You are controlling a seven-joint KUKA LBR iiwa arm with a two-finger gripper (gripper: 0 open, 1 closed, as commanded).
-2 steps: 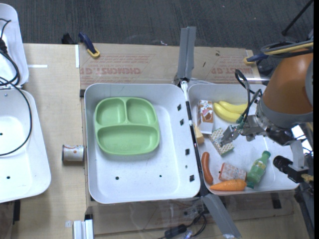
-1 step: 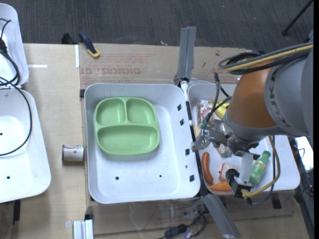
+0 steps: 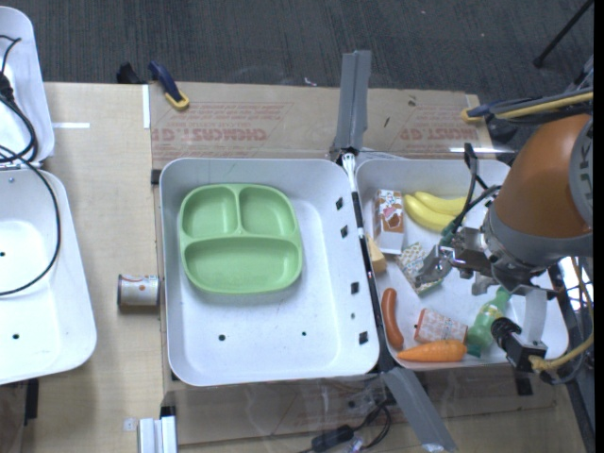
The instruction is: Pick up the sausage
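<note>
one sausage (image 3: 391, 318) lies near the tool (image 3: 440, 264), labels unreadable.

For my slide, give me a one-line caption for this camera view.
Arm's gripper hovers in the right bin above the sausage and carrot; green tray sits in the left bin.

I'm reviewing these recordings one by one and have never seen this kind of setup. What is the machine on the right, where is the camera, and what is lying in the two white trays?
One camera, fixed above the bench, looks down at a slant. The grey and orange shape on the right is a robot arm; its gripper hangs over the right bin, above a crinkly packet. I see nothing held. The left bin holds a green divided plate. The right bin holds toy foods: a red sausage near its left wall, an orange carrot at the front, bananas at the back, a green bottle and small packets. The sausage, the item to pick up, lies untouched.
</note>
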